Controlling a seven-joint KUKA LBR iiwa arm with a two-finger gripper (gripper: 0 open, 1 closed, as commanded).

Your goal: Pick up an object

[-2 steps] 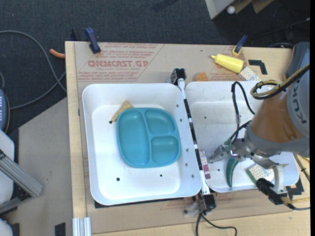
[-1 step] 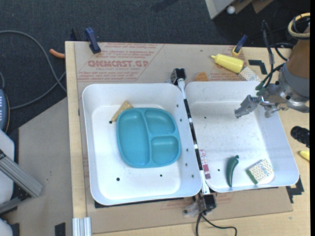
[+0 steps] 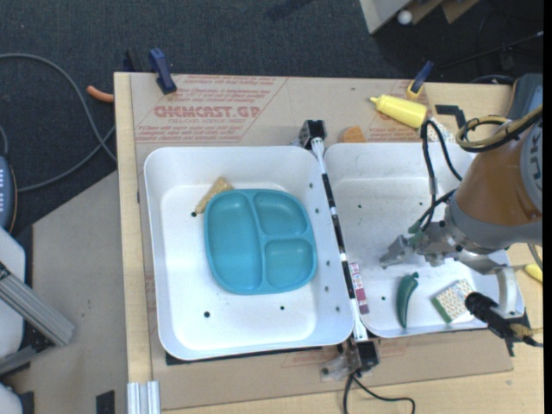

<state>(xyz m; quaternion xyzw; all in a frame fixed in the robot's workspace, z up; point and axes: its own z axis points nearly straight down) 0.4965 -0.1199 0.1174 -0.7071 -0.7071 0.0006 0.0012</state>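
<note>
Gripper low in right bin, jaws' state unclear. Green pepper-like object just beside, ungrasped. Risk: closing off-target, nudging it toward patterned sponge.

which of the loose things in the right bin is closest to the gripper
The green pepper-shaped object, lying just below the gripper. The patterned square piece sits farther toward the bin's lower right corner.

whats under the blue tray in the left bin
A tan object pokes out from beneath the blue divided tray's upper left corner, on the left bin floor. How far it runs under the tray, or what else lies there, is covered.
</note>
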